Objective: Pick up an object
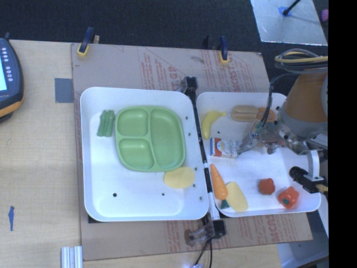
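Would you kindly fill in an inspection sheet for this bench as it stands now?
Surface: wooden bench with a cardboard sheet under two white bins.
Job's things: right bin holds banana, carrot, small carton, two red vegetables.
Clutter: left bin holds green divided plate, green beans, yellow piece.
Grippers: gripper low beside the carton; grasp unclear.
Cables: yellow cable coil at back right.
Surroundings: handheld controller on the left.

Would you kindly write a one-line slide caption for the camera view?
Arm's claw poised over a small carton in the right bin, beside toy foods; green divided plate in the left bin.
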`<control>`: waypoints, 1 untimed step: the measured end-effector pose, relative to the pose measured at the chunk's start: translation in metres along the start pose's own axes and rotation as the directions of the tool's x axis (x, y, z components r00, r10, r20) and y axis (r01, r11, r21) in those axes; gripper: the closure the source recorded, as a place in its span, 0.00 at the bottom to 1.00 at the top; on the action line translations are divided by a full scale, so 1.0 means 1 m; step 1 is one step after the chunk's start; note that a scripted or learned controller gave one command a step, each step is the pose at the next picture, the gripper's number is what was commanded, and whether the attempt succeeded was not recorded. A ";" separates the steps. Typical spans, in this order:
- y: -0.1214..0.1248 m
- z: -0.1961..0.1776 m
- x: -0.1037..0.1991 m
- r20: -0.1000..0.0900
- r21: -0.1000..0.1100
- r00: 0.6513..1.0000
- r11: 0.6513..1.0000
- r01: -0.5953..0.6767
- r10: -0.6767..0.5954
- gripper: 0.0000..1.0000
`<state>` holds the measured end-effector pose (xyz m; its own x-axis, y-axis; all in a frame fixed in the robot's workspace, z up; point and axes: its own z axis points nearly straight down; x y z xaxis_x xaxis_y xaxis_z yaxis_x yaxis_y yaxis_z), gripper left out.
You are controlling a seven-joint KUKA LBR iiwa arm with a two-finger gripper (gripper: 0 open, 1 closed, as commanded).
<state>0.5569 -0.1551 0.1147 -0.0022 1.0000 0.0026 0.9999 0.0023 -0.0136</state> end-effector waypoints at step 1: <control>0.096 0.012 -0.041 0.006 -0.019 1.000 1.000 0.005 -0.004 0.00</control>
<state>0.6532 -0.1958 0.1010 -0.0067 1.0000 -0.0038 1.0000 0.0067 0.0059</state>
